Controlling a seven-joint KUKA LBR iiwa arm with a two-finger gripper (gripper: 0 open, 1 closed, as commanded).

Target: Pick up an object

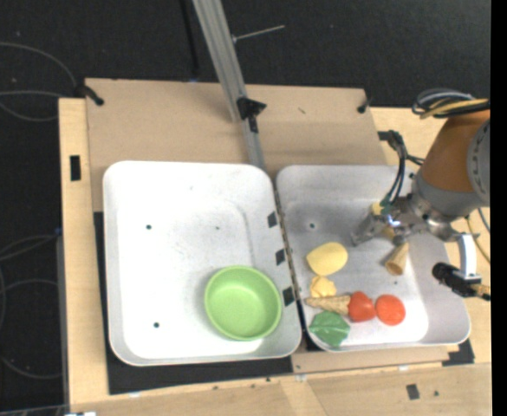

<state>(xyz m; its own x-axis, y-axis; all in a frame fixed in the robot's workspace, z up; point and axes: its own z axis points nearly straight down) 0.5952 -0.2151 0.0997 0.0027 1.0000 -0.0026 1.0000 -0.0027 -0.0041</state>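
Where the grey arm with its orange band reaches in over the right bin, its pincer hangs low above the bin's floor, toward the far right part of that bin. Whether the pincer is open or closed I cannot tell; the wrist and cables blur together there, and nothing can be made out in its grasp.

A small tan block lies just beside the pincer, a little nearer the tabletop's front edge and slightly toward its right edge. It looks like the closest thing to grasp. Its long axis runs roughly from the back of the bin toward the front, tilted a little.

A yellow lump lies farther off, toward the bin's middle, on the side of the wall shared with the left bin. Below it, near the right bin's front edge, a cluster sits close together: a smaller yellow piece, a tan cone lying on its side with its length across the bin, two red balls side by side, and a green piece at the front left corner.

A green bowl stands in the left bin, toward its front right corner, well apart from the pincer.

Judging by this layout, a short shift toward the front right would bring the pincer over the tan block.
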